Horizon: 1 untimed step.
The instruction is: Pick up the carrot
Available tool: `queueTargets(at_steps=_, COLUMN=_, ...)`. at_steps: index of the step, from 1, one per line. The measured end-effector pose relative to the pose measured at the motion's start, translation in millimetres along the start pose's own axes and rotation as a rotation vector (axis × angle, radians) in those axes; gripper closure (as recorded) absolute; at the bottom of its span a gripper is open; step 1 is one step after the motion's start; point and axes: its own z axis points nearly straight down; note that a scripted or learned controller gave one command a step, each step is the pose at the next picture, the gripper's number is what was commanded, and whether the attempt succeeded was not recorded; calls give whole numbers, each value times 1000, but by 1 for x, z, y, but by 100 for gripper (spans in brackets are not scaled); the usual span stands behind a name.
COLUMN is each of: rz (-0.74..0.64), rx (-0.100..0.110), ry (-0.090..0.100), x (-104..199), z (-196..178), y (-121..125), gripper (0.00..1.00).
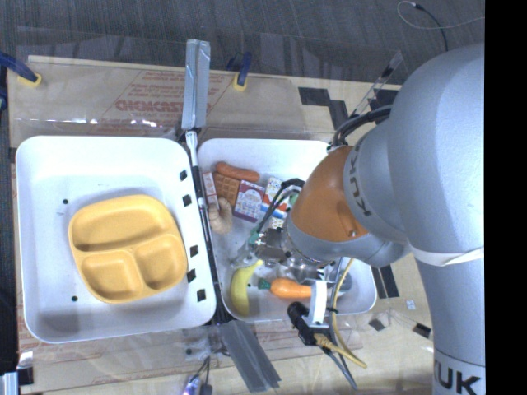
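Grey arm point(428, 163), orange wrist band

the light is even and fairly bright, falling from above. the left white bin point(33, 220) is close to washed out along its rim and walls, with little surface detail. the yellow tray point(125, 255) inside that bin casts a soft grey shadow on the bin floor below and left of it. the arm point(428, 155), right of the bin, shows a broad pale sheen. the picture is slightly soft and grainy throughout; small items are hard to resolve.
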Motion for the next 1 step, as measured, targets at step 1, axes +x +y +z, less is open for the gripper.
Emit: queueTargets(at_steps=1, rz=-38, rx=6, ry=25, x=-67, z=-29, y=21, gripper=0)
